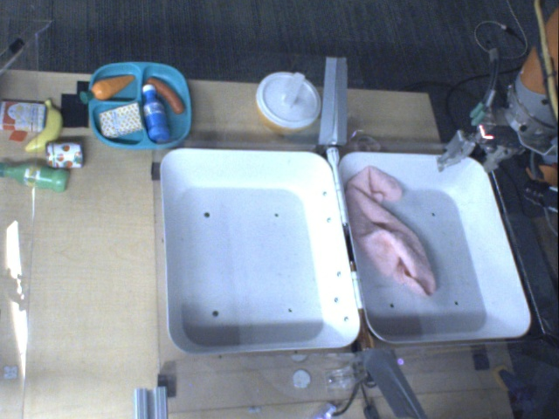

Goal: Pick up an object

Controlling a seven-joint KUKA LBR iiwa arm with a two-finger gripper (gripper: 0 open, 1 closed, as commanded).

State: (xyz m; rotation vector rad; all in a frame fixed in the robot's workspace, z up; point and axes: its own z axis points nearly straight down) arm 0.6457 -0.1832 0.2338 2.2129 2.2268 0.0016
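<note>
The left bin is the largest thing beneath me, and just beside it, across a thin divider, sits the right bin. I take the right bin as my landmark. The cloth, pink and crumpled, lies inside it, in its left half, running from near the far left corner down toward the middle of the floor. My arm comes in past the bin's far right corner, and my pincer hangs at that corner's rim, above the edge and well apart from the cloth, with bare white floor between us. I cannot tell how my pincer is set; it is too small and blurred here, and I see nothing in it.

Beyond the right bin's far left corner stands a metal post, and just left of that a cup with a white lid. Further left, past the left bin, a blue tray carries toy food. Left of it lie a banana, a small can and a green bottle.
</note>
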